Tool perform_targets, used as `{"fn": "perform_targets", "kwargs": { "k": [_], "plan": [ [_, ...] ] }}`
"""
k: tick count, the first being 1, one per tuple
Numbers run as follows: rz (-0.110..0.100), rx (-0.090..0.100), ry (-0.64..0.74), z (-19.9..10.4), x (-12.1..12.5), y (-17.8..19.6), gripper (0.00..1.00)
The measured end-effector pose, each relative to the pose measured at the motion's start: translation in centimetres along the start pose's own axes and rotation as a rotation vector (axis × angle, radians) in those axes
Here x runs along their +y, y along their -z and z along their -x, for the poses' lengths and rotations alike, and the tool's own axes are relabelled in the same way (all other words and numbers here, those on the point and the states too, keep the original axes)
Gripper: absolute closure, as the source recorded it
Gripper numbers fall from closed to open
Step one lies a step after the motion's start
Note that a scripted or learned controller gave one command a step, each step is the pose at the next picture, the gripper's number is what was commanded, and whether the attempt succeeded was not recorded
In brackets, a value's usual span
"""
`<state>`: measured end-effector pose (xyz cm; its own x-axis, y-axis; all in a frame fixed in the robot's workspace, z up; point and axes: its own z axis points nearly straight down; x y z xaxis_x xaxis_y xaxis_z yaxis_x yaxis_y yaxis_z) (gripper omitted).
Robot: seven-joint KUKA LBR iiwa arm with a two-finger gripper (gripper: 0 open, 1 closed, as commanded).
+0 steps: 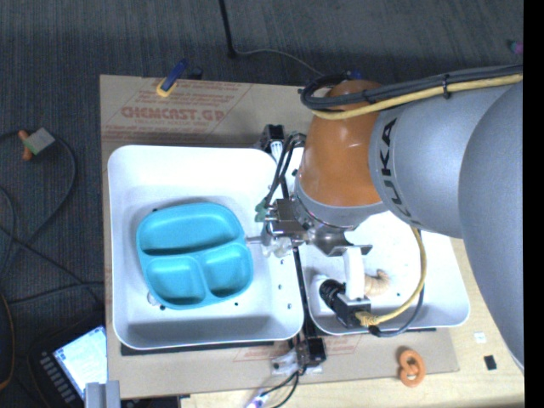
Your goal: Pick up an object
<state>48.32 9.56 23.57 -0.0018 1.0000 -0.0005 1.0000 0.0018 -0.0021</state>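
Note:
A blue three-compartment plate [194, 253] lies flat in the left white bin [127, 177]. The arm's orange band and grey wrist hang over the wall between the two bins. Below the wrist, the metal gripper [274, 230] sits at the left bin's right wall, just right of the plate's edge. Nothing is seen held in it. In the right bin [442, 308], a small tan and white object [376, 280] peeks out beside the arm's cabling; the arm hides most of that bin.
A yellow cable [414, 289] and black connector [336, 303] loop over the right bin. A small orange ring [411, 365] lies on the bench by the front edge. A blue and yellow item [172, 76] rests at the bench's back left.

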Motion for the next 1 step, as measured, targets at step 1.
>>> {"fn": "perform_targets", "kwargs": {
  "k": [1],
  "plan": [
    [0.002,-0.002,-0.003,5.63,9.3,0.34,1.0]
  ]
}}
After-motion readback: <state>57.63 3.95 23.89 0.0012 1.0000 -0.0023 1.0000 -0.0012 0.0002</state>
